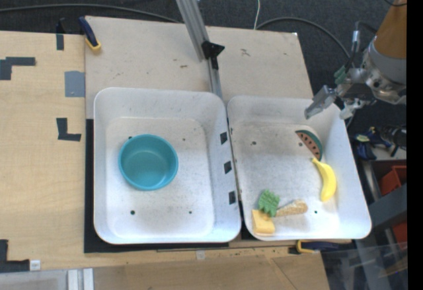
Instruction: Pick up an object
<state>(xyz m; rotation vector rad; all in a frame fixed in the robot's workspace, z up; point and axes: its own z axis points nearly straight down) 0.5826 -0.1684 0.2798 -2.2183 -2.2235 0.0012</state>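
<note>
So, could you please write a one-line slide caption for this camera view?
Pincer above right bin holding banana, watermelon slice; blue bowl in left bin.

We see the arm (pixel 394 37) cut off by the right edge, above the right bin (pixel 344 150). We cannot tell how the gripper (pixel 325 101) stands, as it is blurred. The clutter (pixel 380 140) just right of that bin is too dim to name.

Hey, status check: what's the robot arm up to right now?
Gripper above right bin's far edge, holding nothing. Banana, watermelon slice untouched below. Nothing in the way.
</note>
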